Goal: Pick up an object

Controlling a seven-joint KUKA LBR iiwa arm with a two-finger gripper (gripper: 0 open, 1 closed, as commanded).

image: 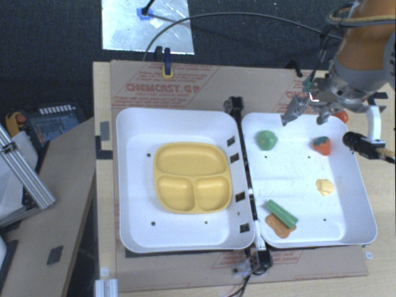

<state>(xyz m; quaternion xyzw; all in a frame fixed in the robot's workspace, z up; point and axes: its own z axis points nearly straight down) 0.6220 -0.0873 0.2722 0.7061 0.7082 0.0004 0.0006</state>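
Observation:
My gripper (pixel 307 115) hangs open over the back edge of the right bin (pixel 291 175), with nothing between its two spread fingers. Below and left of it lies a round green object (pixel 266 140). A red and green piece (pixel 320 144) sits toward the bin's back right, just below the right finger. A small pale yellow piece (pixel 325 186) lies further forward. A green stick (pixel 281 213) rests partly on an orange flat piece (pixel 279 228) near the front left corner.
The left bin (pixel 133 166) holds a yellow three-compartment tray (pixel 190 177). A black divider strip (pixel 242 166) runs between the bins. A foil sheet (pixel 147 17) lies beyond the bench.

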